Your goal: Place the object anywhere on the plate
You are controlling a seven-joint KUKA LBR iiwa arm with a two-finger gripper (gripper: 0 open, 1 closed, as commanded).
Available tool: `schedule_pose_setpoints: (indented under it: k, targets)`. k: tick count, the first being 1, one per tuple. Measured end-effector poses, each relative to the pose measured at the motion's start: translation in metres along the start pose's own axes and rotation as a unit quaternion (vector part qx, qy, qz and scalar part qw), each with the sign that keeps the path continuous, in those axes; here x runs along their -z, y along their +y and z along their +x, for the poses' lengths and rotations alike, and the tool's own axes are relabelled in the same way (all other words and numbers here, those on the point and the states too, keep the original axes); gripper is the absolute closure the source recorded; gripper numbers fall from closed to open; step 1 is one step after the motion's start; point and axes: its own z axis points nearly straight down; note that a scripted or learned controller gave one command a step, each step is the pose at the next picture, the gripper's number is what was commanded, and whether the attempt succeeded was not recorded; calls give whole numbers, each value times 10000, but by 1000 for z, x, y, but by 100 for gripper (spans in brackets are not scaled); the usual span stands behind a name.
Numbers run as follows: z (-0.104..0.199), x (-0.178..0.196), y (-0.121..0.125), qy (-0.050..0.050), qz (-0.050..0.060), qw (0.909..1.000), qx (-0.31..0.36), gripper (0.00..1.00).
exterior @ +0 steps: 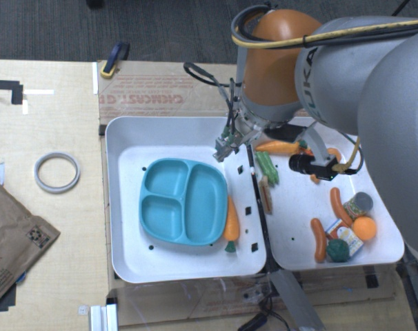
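The big grey arm [374, 81] hid much of the right bin [292, 243], and its orange band [281, 47] covered the wrist, so only the tip of the pincer [225, 150] showed, small and dark against the white. I could not tell how wide it stood, nor whether anything sat in it; it hung over the far right corner of the left bin [126, 254], close to the wall between the two bins.

Behind the pincer lay a flat sheet of cardboard [167, 95] with red printing that ran upside down and was too faint to read. On the arm's grey shell a few black letters showed, cut off by the curve. Far to its left a brown paper bag [12, 240] carried the letters "BOX", and a ring of tape [57, 172] lay on the bench.

Below and left of the pincer sat the blue plate [183, 202], three-sectioned. A carrot [232, 223] lay just against the plate's right rim, not on it. Right of the pincer lay a second carrot [281, 146], partly under the arm, and green pods [267, 167]. Further off were sausages [321, 236], an orange ball [364, 228], and some small items too jumbled to name.
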Motion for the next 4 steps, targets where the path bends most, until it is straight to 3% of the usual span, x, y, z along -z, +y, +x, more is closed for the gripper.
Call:
schedule_pose_setpoints:
  k: [1, 2, 3, 4]
  targets:
    - [0, 0, 0, 0, 1, 10000, 0, 0]
    - [-1, 6, 0, -3, 16, 10000, 1, 100]
    - [-1, 6, 0, -3, 18, 10000, 0, 0]
    - [-1, 6, 0, -3, 18, 10000, 0, 0]
